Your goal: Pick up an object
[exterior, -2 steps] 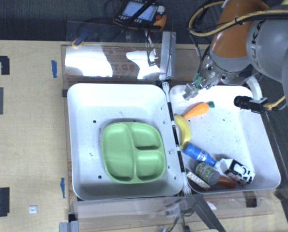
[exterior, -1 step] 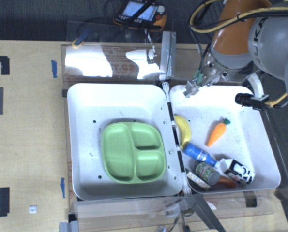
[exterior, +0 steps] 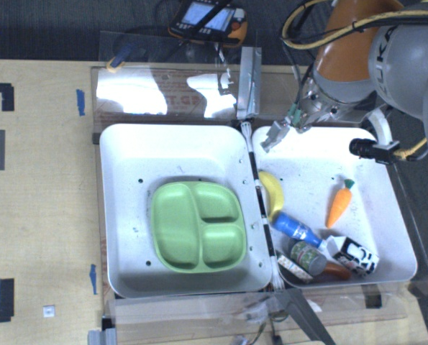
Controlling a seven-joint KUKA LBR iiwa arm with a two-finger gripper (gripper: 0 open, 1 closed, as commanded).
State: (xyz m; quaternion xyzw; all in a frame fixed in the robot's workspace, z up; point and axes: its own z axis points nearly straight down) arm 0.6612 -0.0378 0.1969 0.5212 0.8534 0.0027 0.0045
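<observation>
- Pincer [exterior: 277, 134]: seen at the far-left corner of the right bin [exterior: 386, 192], just beside the divider between the bins; nothing is seen between its fingers, and how far they are parted cannot be told from this view.
- Carrot [exterior: 339, 203]: lies alone in the middle of the right bin, toward its right wall, leaf end pointing to the far edge. It is judged light, stiff and slightly smooth; a hold across the thick orange middle is advised.
- Banana [exterior: 272, 192]: lies against the left wall of the right bin, nearest the pincer. It is judged light and curved; the wall leaves little room for a finger on that side.
- Blue bottle [exterior: 298, 229], dark can [exterior: 308, 257] and black-and-white item [exterior: 358, 256]: crowded together along the near edge of the right bin, touching or nearly so. These are judged rounded and apt to roll or slip; a clean hold is hindered by neighbours.
- Green tray [exterior: 198, 226]: rests in the centre of the left bin [exterior: 120, 157]; flat and wide, judged awkward to grip.
- Open room: bare floor is seen around the carrot and across the far half of the right bin.
</observation>
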